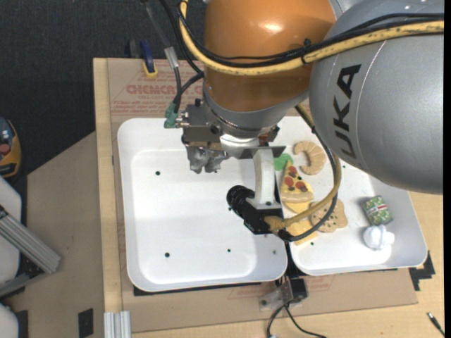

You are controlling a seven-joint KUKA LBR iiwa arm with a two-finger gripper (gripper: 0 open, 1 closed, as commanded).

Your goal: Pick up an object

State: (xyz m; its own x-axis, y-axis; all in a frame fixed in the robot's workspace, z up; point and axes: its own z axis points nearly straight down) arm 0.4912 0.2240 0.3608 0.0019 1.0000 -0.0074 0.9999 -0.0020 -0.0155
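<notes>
My gripper (205, 162) hangs over the upper middle of the left white bin (169, 224), with nothing visible beneath it. The objects lie in the right white bin (394, 255). A tan croissant (311, 157) sits at its upper left. Below that are a pizza slice (295, 186), with a small green piece (282, 163) at its top, and a brown cracker (331, 220). A green, red and white cube (376, 208) and a white lump (378, 238) rest toward the right side. The arm hides part of the right bin.
Both bins sit on a brown cardboard sheet (113, 189) with red print at its far edge. A blue and yellow clamp (148, 58) stands at the sheet's back left. Cables trail off the front edge near the bins' seam.
</notes>
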